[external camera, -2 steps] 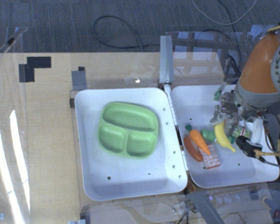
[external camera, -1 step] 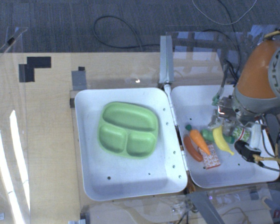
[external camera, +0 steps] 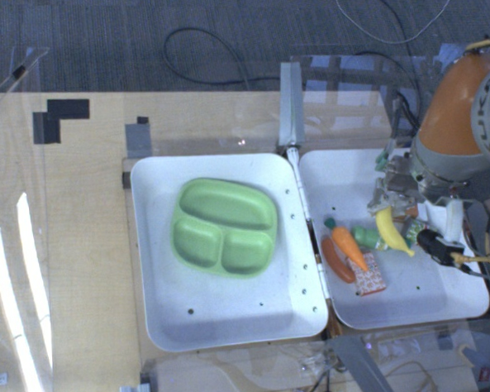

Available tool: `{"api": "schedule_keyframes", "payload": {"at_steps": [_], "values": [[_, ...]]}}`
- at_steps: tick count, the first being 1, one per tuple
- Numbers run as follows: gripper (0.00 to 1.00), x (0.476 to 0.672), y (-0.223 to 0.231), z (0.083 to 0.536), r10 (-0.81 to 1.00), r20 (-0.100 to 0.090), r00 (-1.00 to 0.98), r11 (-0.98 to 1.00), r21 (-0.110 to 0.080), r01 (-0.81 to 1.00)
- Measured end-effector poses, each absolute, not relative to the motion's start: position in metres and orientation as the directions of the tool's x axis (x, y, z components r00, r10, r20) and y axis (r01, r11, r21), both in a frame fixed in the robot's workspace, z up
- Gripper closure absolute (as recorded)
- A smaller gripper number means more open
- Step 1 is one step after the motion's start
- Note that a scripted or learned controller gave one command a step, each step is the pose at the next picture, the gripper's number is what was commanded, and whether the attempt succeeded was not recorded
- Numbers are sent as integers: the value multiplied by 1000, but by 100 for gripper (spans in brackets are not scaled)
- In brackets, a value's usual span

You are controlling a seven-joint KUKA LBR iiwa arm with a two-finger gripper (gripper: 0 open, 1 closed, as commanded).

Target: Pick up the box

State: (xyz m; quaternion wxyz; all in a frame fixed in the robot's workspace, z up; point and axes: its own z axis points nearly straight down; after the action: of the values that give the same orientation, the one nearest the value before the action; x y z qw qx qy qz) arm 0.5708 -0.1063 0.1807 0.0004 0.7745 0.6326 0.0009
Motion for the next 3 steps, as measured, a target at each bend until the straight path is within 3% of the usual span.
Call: {"api": "schedule_keyframes", "payload": {"at_steps": [1,2,3], "values": [[100,536,-92,180,979,0,202,-202,0,979],[100,567,-100,189,992,1,126,-126,2,992],[100,563,-73,183,998,0,56,-56,1,998]]}}
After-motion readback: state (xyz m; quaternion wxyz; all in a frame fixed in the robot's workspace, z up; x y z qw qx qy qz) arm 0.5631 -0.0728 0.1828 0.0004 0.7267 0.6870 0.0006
